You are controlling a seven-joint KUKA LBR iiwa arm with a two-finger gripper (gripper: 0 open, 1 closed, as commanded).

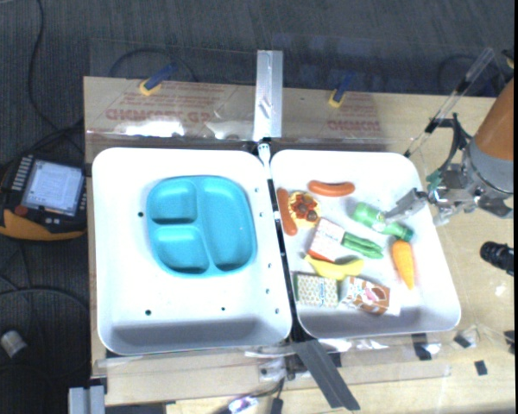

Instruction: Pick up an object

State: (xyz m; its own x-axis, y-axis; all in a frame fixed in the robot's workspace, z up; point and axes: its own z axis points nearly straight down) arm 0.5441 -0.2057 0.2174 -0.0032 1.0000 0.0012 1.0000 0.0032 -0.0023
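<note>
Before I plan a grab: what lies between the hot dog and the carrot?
In the camera view, a green bottle-like toy lies between the hot dog and the carrot, with the gripper reaching beside it.

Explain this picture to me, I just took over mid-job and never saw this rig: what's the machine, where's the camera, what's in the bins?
One fixed camera looks down at a slant on a bench with two white bins. The grey and orange robot arm reaches in from the right; its hand hangs over the right bin, near a green toy. Whether it grips anything cannot be told. That bin holds play food: a sausage, a carrot, a banana and small cartons. The left bin holds a blue divided tray.
</note>
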